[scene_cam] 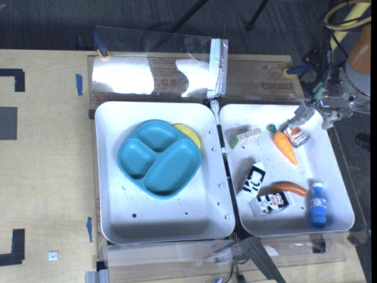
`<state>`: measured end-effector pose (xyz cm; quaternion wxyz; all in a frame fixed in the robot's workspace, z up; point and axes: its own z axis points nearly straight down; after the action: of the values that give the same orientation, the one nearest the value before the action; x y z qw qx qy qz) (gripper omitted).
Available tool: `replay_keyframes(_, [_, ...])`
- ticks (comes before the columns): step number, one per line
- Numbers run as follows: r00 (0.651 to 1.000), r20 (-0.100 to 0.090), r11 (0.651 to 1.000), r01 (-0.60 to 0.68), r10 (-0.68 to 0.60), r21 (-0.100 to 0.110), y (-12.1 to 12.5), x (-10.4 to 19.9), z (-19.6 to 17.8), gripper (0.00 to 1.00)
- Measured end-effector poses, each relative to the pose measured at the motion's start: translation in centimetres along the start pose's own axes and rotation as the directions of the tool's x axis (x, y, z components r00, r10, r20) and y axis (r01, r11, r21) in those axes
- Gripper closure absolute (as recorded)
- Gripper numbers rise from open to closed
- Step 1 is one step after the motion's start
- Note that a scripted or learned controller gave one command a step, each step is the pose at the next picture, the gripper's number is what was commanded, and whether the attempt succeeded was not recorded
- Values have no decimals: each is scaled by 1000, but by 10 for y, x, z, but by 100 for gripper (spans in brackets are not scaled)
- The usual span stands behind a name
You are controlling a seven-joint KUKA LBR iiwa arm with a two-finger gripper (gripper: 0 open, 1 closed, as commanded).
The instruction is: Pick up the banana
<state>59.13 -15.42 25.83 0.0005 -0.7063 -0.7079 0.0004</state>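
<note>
In the left bin [112, 217], the banana [189, 134] lies mostly hidden under the blue divided plate [160, 157], just a yellow edge showing at the plate's far right rim. The gripper [312, 115] hangs over the right bin's [344, 217] far right corner; how it's set I can't make out. Reaching in risks striking the plate or grabbing its rim. Nearby: a carrot [285, 146], a blue bottle [318, 204], two small cartons [262, 193].
</note>
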Motion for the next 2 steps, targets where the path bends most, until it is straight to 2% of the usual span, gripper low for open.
replay_keyframes(1, [992,1,992,127,-127,-2,-17,-25,117,0])
replay_keyframes(2, [997,-2,997,-73,73,2,-52,12,96,0])
